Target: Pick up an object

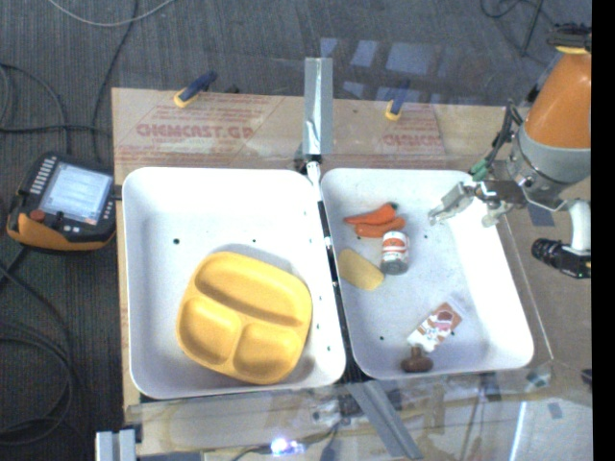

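Here, hand seen open, nothing gripped, above right bin upper edge; carrot, small can nearby.

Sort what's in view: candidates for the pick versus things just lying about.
Pick candidates, right bin: orange carrot, small red-labelled can, pale yellow oval piece, red-white packet, brown chunk.

Lying about: yellow sectioned tray, orange handheld pendant, blue-yellow clamps.

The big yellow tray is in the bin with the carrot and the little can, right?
Not quite. The camera view shows the yellow tray alone in the left bin. The carrot and the little can lie in the right bin.
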### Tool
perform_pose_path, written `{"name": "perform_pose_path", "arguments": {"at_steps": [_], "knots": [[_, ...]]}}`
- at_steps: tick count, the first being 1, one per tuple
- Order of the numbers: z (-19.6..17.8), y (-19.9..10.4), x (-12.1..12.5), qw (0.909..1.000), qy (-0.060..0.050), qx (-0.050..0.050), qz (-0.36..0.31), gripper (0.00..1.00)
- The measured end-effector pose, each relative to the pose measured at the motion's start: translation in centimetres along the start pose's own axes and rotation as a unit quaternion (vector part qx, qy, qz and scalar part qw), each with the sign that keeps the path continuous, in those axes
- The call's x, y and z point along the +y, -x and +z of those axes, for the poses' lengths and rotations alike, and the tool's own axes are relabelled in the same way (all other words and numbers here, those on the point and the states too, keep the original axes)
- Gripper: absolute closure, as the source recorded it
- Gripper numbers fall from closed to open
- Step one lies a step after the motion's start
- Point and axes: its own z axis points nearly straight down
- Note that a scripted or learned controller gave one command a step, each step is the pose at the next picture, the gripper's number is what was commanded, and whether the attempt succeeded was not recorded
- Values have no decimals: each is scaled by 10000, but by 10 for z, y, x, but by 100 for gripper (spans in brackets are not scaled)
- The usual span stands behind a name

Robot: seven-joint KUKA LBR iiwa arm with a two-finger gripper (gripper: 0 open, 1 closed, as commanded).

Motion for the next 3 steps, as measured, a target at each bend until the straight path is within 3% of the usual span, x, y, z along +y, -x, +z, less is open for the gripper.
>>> {"name": "perform_pose_path", "arguments": {"at_steps": [1, 2, 3], "knots": [[27, -46, 13, 10000, -6, -8, -9, 0], [131, -55, -2, 9999, 7, 0, -105, 0], [121, -54, -2, 9999, 8, -3, -106, 100]]}}
